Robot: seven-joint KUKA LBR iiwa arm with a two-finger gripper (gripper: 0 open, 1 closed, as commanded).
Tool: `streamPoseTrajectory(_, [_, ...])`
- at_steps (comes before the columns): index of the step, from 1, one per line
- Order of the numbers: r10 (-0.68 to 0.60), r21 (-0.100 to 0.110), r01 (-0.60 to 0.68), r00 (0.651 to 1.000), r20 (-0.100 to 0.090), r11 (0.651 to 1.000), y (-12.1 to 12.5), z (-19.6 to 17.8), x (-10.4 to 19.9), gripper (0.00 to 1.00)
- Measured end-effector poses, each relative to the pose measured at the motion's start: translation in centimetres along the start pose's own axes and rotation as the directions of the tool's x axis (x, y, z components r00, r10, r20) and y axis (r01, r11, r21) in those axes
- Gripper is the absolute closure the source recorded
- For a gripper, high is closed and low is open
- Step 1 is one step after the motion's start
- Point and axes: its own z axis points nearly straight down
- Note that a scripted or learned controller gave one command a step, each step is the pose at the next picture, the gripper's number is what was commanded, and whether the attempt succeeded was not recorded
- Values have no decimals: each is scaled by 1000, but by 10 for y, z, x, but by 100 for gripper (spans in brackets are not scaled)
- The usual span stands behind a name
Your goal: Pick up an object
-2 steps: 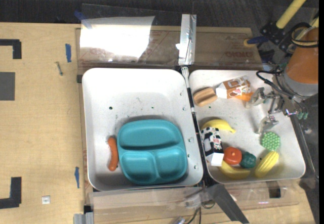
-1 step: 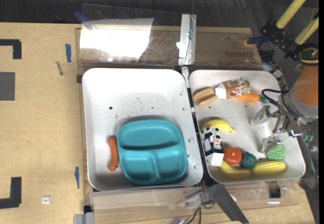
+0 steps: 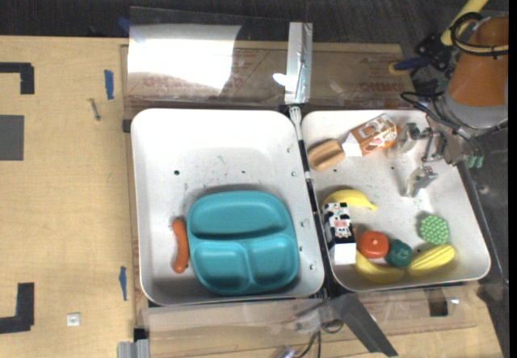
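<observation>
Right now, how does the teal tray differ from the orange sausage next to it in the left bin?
The teal tray is broad, with three compartments; the orange sausage is thin and solid. The tray fills the middle of the left bin, while the sausage lies along the tray's left edge. Both lie flat on the bin floor.

A robotics lab: taped plywood bench bearing two white bins
</observation>
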Motion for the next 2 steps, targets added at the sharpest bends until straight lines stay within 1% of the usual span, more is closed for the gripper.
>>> streamPoseTrajectory(1, [23, 7, -23, 999, 48, 1000, 21, 2, 72, 0])
streamPoseTrajectory(2, [329, 7, -329, 944, 10, 944, 53, 0, 13, 0])
